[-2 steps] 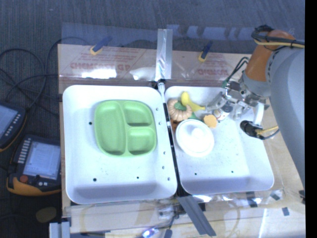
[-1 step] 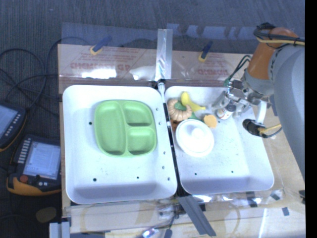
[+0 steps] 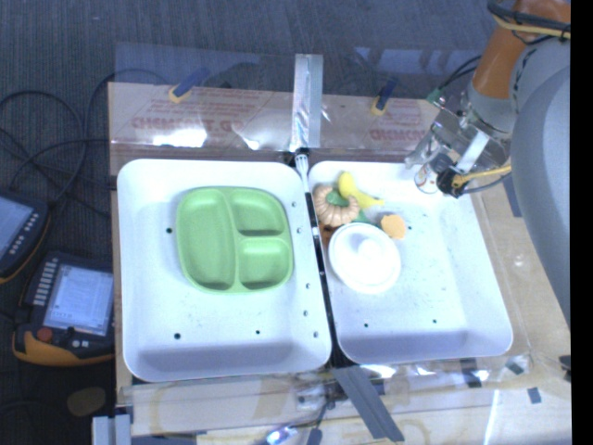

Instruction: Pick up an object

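Observation:
My gripper (image 3: pixel 429 174) hangs over the far right corner of the right bin (image 3: pixel 463 323), open, with nothing between its fingers. To its left in that bin lies a cluster of objects. A yellow banana-shaped toy (image 3: pixel 351 189) rests against a brown ridged round piece (image 3: pixel 332 206). A small orange piece (image 3: pixel 394 225) and a bit of green (image 3: pixel 372 216) lie beside them. Just in front of the cluster sits a white bowl (image 3: pixel 366 256). The gripper is apart from all of them, roughly a hand's width right of the banana.
The left bin (image 3: pixel 148 332) holds a green divided plate (image 3: pixel 233 237). A ridge between the bins (image 3: pixel 315 267) separates the two. Cables and a handheld controller (image 3: pixel 65 304) lie off the bench at left. The arm's grey body (image 3: pixel 556 156) fills the right side.

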### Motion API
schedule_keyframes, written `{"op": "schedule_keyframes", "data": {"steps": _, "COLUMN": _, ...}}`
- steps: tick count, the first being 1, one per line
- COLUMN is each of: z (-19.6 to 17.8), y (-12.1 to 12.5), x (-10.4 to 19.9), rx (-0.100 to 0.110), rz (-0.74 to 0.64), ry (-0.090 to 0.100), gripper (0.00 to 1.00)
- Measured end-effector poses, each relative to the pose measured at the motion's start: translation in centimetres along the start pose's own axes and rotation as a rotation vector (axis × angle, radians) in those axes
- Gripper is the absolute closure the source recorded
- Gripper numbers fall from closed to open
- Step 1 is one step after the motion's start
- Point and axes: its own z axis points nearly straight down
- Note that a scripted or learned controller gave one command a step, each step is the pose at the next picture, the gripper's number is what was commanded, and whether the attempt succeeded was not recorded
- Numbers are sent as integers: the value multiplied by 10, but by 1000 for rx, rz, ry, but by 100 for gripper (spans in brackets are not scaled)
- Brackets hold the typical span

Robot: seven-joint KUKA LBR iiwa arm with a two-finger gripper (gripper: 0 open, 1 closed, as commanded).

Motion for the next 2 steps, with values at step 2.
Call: {"op": "schedule_keyframes", "data": {"steps": 2, "z": 16, "y": -73, "x": 64, "rx": 1, "rz": 98, "ry": 3, "gripper": 100}}
